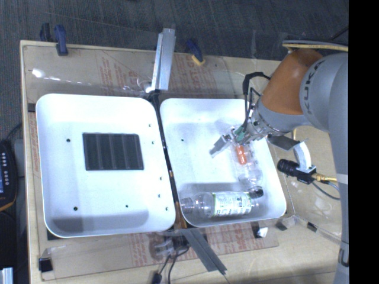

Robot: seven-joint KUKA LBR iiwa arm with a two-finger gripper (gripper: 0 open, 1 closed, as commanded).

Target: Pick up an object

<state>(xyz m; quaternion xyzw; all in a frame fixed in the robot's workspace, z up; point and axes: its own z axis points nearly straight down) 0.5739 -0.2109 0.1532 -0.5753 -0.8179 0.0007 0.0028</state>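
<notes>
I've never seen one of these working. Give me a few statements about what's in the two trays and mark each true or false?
1. A clear plastic bottle lies on its side in the right bin. True.
2. The dark ribbed rectangle sits in the right bin. False: it is in the left bin.
3. The tool is over the left bin. False: it is over the right bin.
4. A second, smaller clear bottle with an orange label lies below the tool. True.

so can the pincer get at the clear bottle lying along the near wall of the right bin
Probably yes. The pincer hangs over the right bin, and the clear bottle lies uncovered, though the near wall crowds one side.
</notes>
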